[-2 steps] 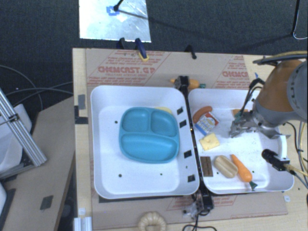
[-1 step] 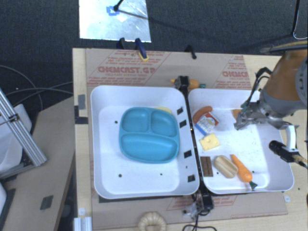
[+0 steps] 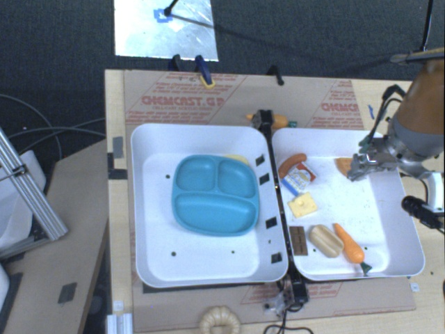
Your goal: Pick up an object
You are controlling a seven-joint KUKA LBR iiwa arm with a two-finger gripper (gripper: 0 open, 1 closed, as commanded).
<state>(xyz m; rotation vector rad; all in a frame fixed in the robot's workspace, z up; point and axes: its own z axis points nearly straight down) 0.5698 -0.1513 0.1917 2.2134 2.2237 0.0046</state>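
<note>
One gripper (image 3: 363, 164) hangs low in your right bin (image 3: 389, 256), just beside an orange bit (image 3: 343, 164); you cannot tell its grip from up here. Go straight down and squeeze that bit slowly. Your grey arm (image 3: 417, 127) reaches in from the right, wrist bent down.

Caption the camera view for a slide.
Gripper hovers over right bin of toy food; blue divided plate sits in left bin.
</note>
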